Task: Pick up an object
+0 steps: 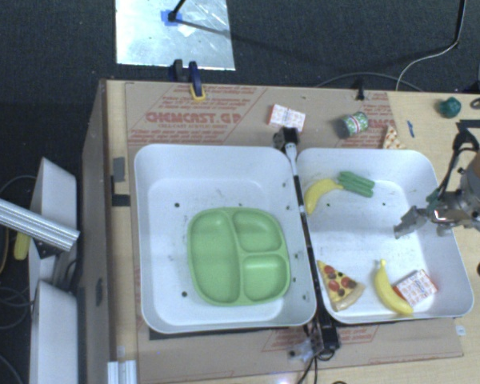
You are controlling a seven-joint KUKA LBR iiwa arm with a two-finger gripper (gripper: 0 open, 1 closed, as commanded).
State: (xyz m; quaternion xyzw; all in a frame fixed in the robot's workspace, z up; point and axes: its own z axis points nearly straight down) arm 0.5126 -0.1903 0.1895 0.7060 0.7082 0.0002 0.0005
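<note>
My jaws [408, 224] hang above the right bin [444, 238]; spread or pressed together, I cannot tell; the banana [389, 288] looks light, stiff, slippery; I'd pinch its middle crosswise.

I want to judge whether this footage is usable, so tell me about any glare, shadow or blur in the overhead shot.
Camera view: the shiny sheet beyond the bench glares brightly; the white bins are evenly lit with only soft shadows under the green tray and bananas; the gripper at the right looks slightly soft, and small labels on the red-and-white packet are too blurred to read.
</note>
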